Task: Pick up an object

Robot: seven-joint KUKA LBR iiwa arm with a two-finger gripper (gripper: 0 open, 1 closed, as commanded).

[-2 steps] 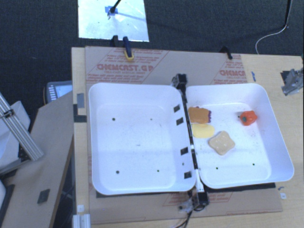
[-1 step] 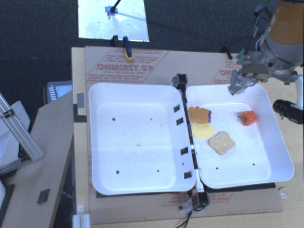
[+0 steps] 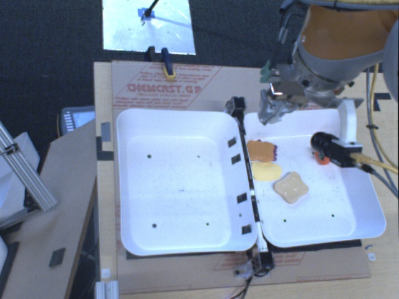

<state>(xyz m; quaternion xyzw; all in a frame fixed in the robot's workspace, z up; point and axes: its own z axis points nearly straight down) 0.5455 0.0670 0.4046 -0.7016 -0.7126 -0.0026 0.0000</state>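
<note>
Now tool [image 3: 273,112] above right bin [image 3: 368,220], near orange piece [image 3: 261,151]

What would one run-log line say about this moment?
end effector: above right bin far edge, holding nothing | orange piece, yellow disc, tan piece: lying in right bin | pick: not yet done

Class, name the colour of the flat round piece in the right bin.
Pale yellow piece, camera view.

two bins [image 3: 181,120], three food pieces [image 3: 290,187]
</note>
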